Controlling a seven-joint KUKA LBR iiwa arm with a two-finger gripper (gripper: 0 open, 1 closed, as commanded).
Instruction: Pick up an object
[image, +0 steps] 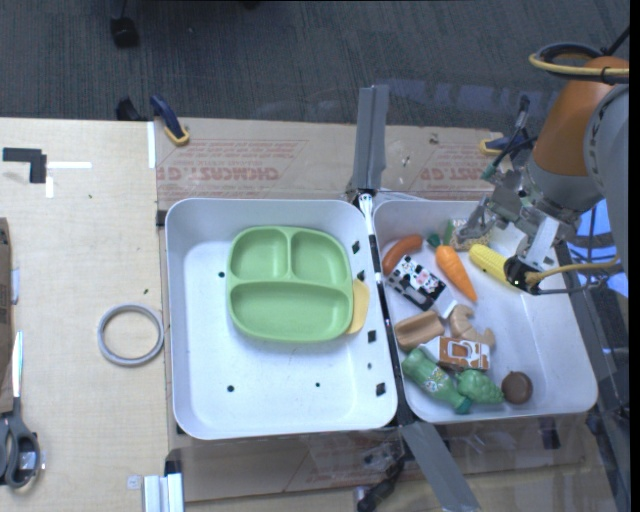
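The right bin (560, 345) holds several toy foods. An orange carrot (456, 272) lies beside a yellow banana-like piece (488, 260). Further left are a red-orange sausage (402, 247) and a black-and-white spotted item (415, 281). Toward the front lie a tan bread piece (418, 327), an orange-and-white carton (465, 352), green vegetables (450, 386) and a brown ball (516, 386). My gripper (472, 230) hangs over the bin's back part, just above the yellow piece and the carrot's top. Nothing is seen held in it.
The left bin (200, 380) carries a green divided plate (290, 283) with a yellow piece (359, 306) tucked at its right edge. A grey ring (131, 333) and scissors (18, 445) lie on the bench at left. A metal divider (370, 150) stands between the bins.
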